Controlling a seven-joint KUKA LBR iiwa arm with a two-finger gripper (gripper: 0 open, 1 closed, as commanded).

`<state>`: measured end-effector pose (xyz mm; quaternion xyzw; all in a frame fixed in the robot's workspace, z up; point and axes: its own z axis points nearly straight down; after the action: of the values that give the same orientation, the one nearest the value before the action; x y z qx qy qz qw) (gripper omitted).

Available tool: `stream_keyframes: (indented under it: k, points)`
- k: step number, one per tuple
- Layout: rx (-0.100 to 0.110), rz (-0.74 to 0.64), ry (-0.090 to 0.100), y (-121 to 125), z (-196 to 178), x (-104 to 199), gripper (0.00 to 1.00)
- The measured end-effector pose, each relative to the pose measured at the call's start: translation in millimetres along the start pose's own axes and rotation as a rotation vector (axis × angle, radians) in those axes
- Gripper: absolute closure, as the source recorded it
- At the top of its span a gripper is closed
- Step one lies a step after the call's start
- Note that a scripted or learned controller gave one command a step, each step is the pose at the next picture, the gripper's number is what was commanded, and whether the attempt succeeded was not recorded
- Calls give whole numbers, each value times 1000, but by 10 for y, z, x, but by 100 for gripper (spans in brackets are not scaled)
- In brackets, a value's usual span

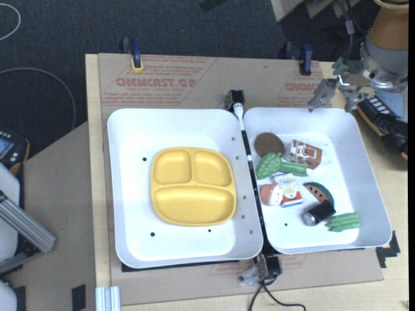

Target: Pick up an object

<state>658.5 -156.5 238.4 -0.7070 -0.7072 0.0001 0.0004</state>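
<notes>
gripper (337,91): hangs over the far rim of the right bin (371,173), upper right of the view. Can't tell from this angle whether it is spread or closed; nothing visibly held.
arm (389,24): comes in from the right, orange band above the wrist, well above the contents.
targets: all in the right bin, clustered toward its left and near side, apart from the gripper.
items: brown disc (268,143), red-and-white packet (305,153), green leafy piece (277,167), small carton (284,190), watermelon slice (319,192), black cylinder (318,214), green pod (342,221).
left bin (123,193): holds a yellow divided plate (192,185), not near the gripper.
risk 1: leafy piece, disc and carton touch or overlap, so a descent there may pinch two things or push one aside.
risk 2: black cylinder looks likely to roll out of a closing grip.
risk 3: green pod and disc sit close to bin walls, so the gripper could clip the rim.
risk 4: flat packet lies low, so a grasp may close on air.
best bet: probably the watermelon slice or the cylinder, which have more space around them.
</notes>
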Motion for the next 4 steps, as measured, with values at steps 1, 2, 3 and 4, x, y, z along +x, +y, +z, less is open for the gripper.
stream_keyframes:
  k: [1,2,3,4]
  points:
    - [-13,-3,-2,-450,-1087,309,0]
    - [-7,-2,-3,-438,-1123,295,100]
    - [2,-3,1,-431,-988,539,100]
    - [4,-3,1,-184,-687,772,100]
